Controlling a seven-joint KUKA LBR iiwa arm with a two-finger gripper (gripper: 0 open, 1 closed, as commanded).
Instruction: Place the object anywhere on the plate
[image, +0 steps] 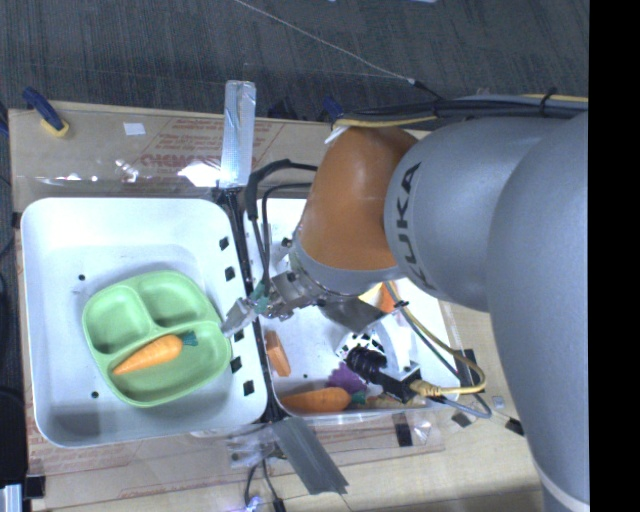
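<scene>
A green divided plate (150, 335) lies in the left white bin (60, 240). An orange toy carrot (150, 353) with a green top rests in the plate's large front compartment. My gripper (240, 312) reaches out from under the orange wrist band, just above the divider between the two bins, at the plate's right rim. It stands a little to the right of the carrot's green end and apart from it. The arm's grey and orange body hides most of the right bin.
In the right bin (300, 215) lie another orange carrot (318, 400), a purple toy (348, 378), a small orange piece (277, 357) and a further orange item (388, 296) beside the arm. Cables trail at the bin's front right.
</scene>
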